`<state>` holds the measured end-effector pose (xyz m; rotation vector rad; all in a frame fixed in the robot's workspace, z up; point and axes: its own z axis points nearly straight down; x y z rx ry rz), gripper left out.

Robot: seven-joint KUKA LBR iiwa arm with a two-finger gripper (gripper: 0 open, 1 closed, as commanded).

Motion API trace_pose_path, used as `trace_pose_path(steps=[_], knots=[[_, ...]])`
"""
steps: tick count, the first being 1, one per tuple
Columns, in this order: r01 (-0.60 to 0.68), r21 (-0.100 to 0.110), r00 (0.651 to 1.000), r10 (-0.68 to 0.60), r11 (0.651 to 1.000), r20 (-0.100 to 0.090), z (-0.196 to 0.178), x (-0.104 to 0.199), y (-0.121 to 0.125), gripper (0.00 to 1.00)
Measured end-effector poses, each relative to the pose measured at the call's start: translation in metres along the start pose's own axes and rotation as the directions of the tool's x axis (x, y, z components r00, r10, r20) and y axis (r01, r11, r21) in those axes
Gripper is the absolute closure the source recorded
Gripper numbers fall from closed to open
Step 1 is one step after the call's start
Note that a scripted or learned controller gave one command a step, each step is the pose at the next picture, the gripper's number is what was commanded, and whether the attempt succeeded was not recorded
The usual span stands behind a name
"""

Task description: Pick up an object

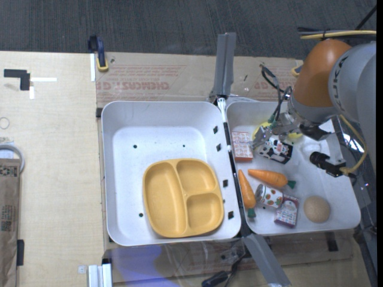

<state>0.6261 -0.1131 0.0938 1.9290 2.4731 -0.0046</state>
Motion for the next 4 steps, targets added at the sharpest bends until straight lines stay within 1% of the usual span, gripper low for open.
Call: trace_pose_path(steps=[1,2,3,4], knots=[[-0.003,0.005,1.000,0.003,1.000,-0.004,-0.008,0.000,-0.001,1.00],[-0.003,0.001,1.000,0.003,1.000,-0.002,-0.008,0.000,0.000,0.00],[0.156,-0.003,0.988,-0.156,0.988,-0.002,-0.009,-0.065,0.015,0.00],[0.118,-0.011,0.993,-0.118,0.993,0.004,-0.006,-0.048,0.018,0.00]])
